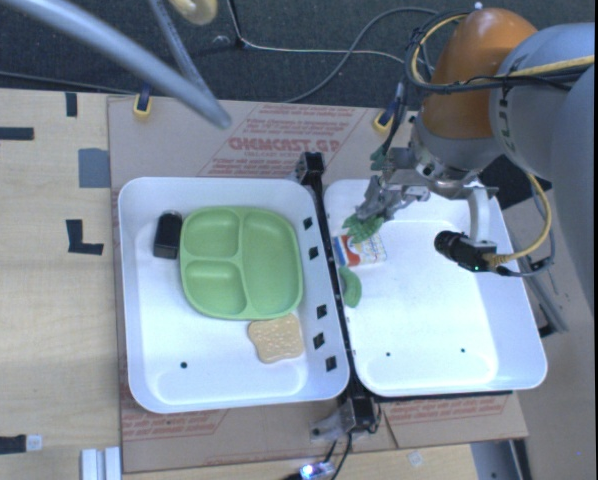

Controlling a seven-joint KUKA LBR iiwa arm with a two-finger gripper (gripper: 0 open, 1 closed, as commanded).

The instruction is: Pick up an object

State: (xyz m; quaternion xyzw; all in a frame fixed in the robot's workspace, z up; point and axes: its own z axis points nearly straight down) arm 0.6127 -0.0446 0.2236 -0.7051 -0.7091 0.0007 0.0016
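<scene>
Camera view is showing the gripper (pixel 377 208) hanging over the right bin (pixel 449 368), up by the divider. A green object (pixel 361 228) is sitting right at its tip, touching or gripped, can't tell.

Two shallow white bins side by side on the table: left bin (pixel 139 298), right bin (pixel 459 318).

Left bin, three items: one green divided plate (pixel 241 262) with three compartments; one small black block (pixel 167 235) at the plate's left edge; one tan cracker-like square (pixel 277 339) just below the plate.

Right bin, near its left wall, three items: one green leafy piece (pixel 362 225); one white card or packet with red and blue print (pixel 362 253); one rounded green piece (pixel 351 288).

One arm (pixel 499 68), one claw (pixel 384 200).
</scene>
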